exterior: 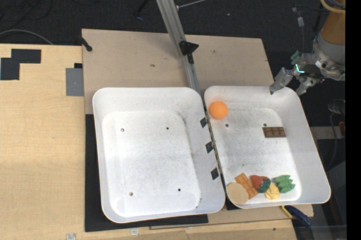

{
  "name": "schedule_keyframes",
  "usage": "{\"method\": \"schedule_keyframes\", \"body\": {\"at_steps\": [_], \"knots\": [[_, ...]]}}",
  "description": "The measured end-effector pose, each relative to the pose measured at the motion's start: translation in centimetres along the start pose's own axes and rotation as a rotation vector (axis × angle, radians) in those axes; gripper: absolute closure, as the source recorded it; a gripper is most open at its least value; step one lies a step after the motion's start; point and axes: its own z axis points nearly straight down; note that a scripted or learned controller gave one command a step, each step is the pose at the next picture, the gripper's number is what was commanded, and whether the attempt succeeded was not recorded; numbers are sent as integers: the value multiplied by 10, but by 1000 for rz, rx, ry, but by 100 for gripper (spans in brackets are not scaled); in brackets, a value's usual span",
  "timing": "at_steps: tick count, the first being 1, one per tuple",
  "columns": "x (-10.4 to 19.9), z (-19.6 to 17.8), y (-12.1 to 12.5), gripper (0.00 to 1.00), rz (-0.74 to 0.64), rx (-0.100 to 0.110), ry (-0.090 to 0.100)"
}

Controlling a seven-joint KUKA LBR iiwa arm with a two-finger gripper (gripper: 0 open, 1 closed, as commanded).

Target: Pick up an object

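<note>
1. A dark floor with loose cables surrounds a tan bench board; a slanted aluminium rail crosses it and ends at the seam between the two bins.
2. Taking the right bin as the landmark: the left bin lies touching its left wall, with small black clips along the shared edge.
3. An orange ball sits inside the right bin at its far left corner, just beside the seam.
4. A small brown chocolate-like bar lies near the middle of the right bin, toward its right side.
5. A cluster of toy food, orange, red, green, yellow and a tan disc, crowds the bin's near edge.
6. The gripper hangs just over the bin's far right corner, above the rim; its two fingers look spread apart, with nothing between them.
7. Judged from this, the pick has hardly begun: no object is lifted, and every candidate rests on the bin floor.
8. What is left: choosing a target, descending onto it, closing and lifting. The ball and bar stand apart and seem easier than the crowded cluster.
</note>
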Motion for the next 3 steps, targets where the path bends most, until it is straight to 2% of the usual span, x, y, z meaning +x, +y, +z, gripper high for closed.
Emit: {"method": "schedule_keyframes", "body": {"at_steps": [1,2,3], "knots": [[1,-3,1,0,-4,-4,-2],[10,56,2,0,-3,-1,0],[2,115,-2,0,0,1,0]]}}
